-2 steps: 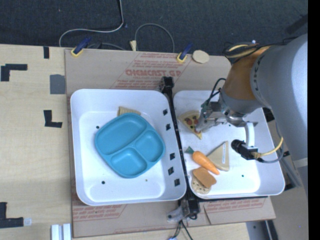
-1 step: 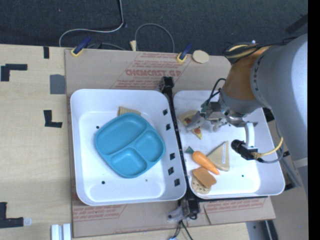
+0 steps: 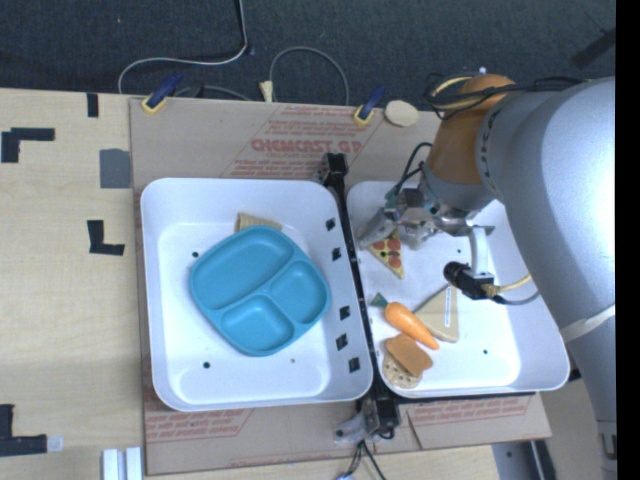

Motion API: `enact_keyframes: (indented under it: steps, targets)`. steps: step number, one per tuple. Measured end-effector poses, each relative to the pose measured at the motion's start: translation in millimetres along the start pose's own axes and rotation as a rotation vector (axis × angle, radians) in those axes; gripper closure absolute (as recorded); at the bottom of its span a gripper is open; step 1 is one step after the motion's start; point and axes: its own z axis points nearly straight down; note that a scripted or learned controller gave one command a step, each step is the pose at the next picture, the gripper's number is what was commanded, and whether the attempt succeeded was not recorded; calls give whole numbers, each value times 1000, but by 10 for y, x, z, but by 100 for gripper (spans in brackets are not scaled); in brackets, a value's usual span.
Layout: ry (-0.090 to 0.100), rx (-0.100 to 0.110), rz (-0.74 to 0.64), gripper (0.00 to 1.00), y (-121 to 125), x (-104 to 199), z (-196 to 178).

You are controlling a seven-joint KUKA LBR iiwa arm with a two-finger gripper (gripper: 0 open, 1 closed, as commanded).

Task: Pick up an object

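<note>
Take the carrot (image 3: 412,325) as your landmark: it lies in the right bin (image 3: 540,368), toward the near end. Just nearer than it, touching its blunt end, sits a brown cookie-like piece (image 3: 405,358); beside the carrot on the arm's side leans a pale wedge (image 3: 440,318). Farther up the bin from the carrot, close to the divider between the bins, lies the pizza slice (image 3: 388,255), and that looks like the thing you are after. The claw (image 3: 392,226) hangs directly over the far edge of the slice, very near it or touching; from this angle you cannot tell which, nor can you tell how wide the claw stands or whether it has anything in it. Nothing reads as lifted, so judge this as the reach-and-descend step, with the grasp not yet made. The next move probably calls for a short drop onto the slice, a firm close, then a straight lift; the slice is flat and thin, so a slip is likely. Across the divider from the carrot, the left bin (image 3: 170,368) holds a blue tray (image 3: 260,290) with a tan piece (image 3: 254,223) poking out behind it.
</note>
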Motion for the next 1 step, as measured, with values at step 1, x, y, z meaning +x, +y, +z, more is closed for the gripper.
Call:
enact_keyframes:
  steps: [1]
  targets:
    - [-2,-1,1,100,-7,-10,-112]
